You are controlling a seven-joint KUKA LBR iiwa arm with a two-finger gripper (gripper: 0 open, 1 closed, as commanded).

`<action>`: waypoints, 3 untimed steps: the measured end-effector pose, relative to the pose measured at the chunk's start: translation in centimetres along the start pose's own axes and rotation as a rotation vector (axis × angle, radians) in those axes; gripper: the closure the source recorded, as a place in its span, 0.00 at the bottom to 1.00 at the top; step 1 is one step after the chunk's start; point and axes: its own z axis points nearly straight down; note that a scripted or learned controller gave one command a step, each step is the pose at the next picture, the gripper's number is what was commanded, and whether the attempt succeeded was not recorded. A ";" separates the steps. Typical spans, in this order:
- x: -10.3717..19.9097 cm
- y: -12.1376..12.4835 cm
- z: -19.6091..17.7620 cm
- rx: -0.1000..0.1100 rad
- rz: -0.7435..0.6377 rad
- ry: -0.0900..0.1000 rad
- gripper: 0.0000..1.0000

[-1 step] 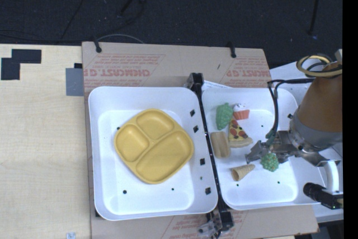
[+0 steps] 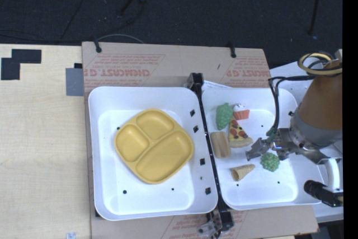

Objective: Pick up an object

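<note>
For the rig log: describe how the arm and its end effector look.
The arm has a wide orange band above a grey wrist section. A black cable loops beside it, and a yellowish ring sits near its top. The end effector is dark grey metal.

The end effector (image 2: 264,146) sits low over the right bin (image 2: 282,198), reaching in from the right. A green broccoli piece (image 2: 270,162) lies just beside it, toward the near edge. A pizza slice (image 2: 239,134) and a tan block (image 2: 220,144) lie to its left, an ice-cream cone (image 2: 242,172) below-left, and a green piece (image 2: 224,115) and cupcake (image 2: 241,112) beyond. Farther left, a yellow divided plate (image 2: 154,145) rests in the left bin (image 2: 106,176).
</note>
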 end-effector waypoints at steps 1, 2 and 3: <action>0.8 -0.7 5.9 0.008 -0.001 0.004 0.00; 0.9 -0.7 10.3 0.000 0.001 0.002 0.00; 0.8 -0.7 9.2 0.000 0.004 0.002 1.00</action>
